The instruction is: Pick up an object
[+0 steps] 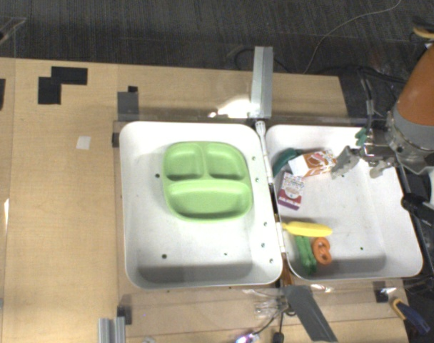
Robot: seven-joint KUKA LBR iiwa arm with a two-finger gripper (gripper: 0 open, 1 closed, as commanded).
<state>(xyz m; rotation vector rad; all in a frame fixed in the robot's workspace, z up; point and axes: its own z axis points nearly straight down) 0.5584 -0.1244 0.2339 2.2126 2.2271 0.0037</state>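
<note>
Reaching in from the right edge, grey arm [422, 131] with orange band above the wrist, ending in a two-finger gripper [345, 161] pointed leftward and a little downward, fingers [341, 164] close together, nothing visibly between them.

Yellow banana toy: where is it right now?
In the camera view the yellow banana lies in the right bin, near its left wall toward the front, just above the orange piece and below the purple-and-white packet.
</note>
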